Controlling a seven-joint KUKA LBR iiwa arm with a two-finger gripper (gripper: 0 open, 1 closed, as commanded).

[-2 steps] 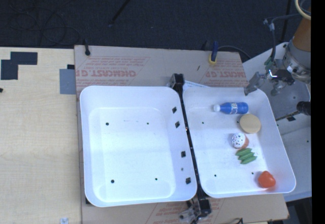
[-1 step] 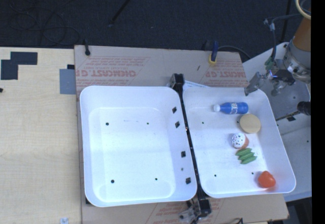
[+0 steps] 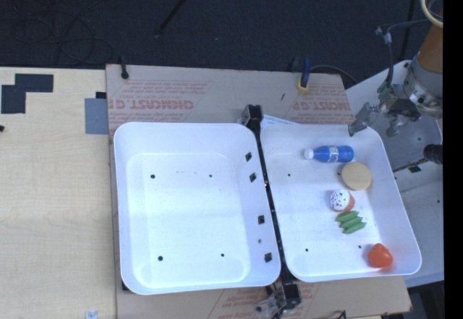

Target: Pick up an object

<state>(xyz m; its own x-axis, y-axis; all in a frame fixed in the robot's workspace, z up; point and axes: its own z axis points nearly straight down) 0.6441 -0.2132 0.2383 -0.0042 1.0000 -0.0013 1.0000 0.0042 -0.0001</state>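
You get even, bright overhead light on both white bins (image 3: 188, 144); they read near-overexposed, with soft grey shading along the inner walls. Shadows under the small items at lower right are short and faint. The floor (image 3: 217, 6) across the top stays dark. Focus is slightly soft throughout, and fine detail looks grainy.

1. The tabletop (image 3: 51, 194) is pale wood on the left.
2. A printed cardboard sheet (image 3: 181, 97) lies flat on it.
3. Two shallow white bins sit on the cardboard, touching: the left bin (image 3: 119, 202) and the right bin (image 3: 401, 194).
4. Dark patches (image 3: 32, 90) mark the wood's far-left part.
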